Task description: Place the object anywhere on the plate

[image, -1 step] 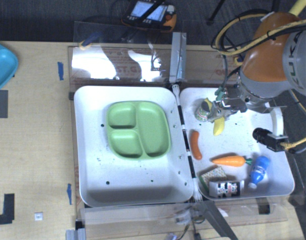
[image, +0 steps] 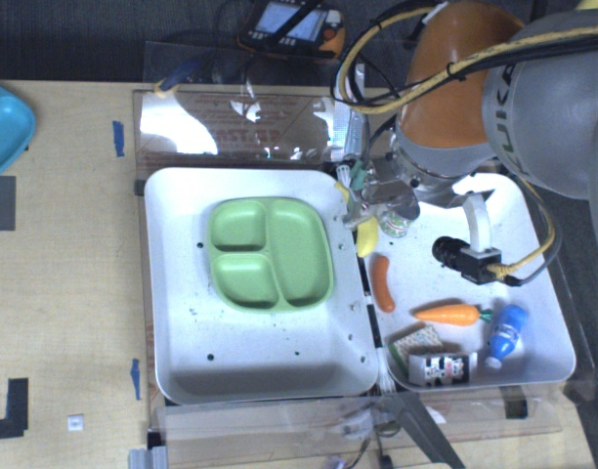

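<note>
A green plate (image: 271, 252) with three compartments lies in the left white bin (image: 182, 350). My gripper (image: 380, 206) hangs low over the upper left corner of the right white bin (image: 543, 360), close to the wall between the two bins. A small yellow object (image: 365, 239) pokes out just below the gripper, and the view does not tell me whether it is held. The grey arm with its orange band (image: 455, 66) reaches in from the upper right and hides the bin's far side.
The right bin also holds an orange-red sausage shape (image: 381, 282), a carrot (image: 448, 313), a blue bottle (image: 507, 332), a dark can lying on its side (image: 444, 367) and a speckled block (image: 416, 340). A black cable fitting (image: 465, 255) hangs beside the gripper.
</note>
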